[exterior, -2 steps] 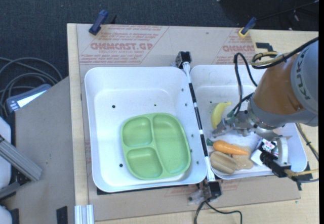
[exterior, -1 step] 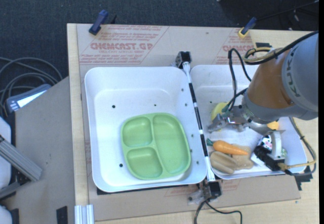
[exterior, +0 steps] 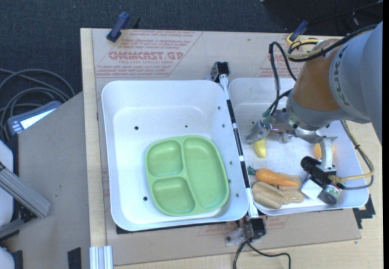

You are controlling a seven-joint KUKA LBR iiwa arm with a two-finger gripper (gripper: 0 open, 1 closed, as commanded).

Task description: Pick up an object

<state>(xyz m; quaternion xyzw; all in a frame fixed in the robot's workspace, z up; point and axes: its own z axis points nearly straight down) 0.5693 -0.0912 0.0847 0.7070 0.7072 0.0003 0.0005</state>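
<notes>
The table carries two white bins side by side; the left bin holds a green divided plate towards its near side and nothing else that I can make out; the right bin holds the loose things, so any pick has to come from there.

At the left of that bin lies a small yellow piece (toy food, by the look of it); the gripper is down low just beyond it, close enough that they may be touching, though I cannot say so for certain; how wide the gripper stands, and whether it has hold of anything, I cannot tell from this angle. Nearer the camera a carrot lies flat, with a pale bun just beside it against the near wall; further right a small orange piece shows partly behind the robot's own fittings; the arm reaches in over the far right of the bin.

As I judge it, the task is at the reach-and-grasp stage; nothing is visibly lifted and every object lies on the bin floor; a secure grip, most likely on the yellow piece, and the lift are not yet done.
</notes>
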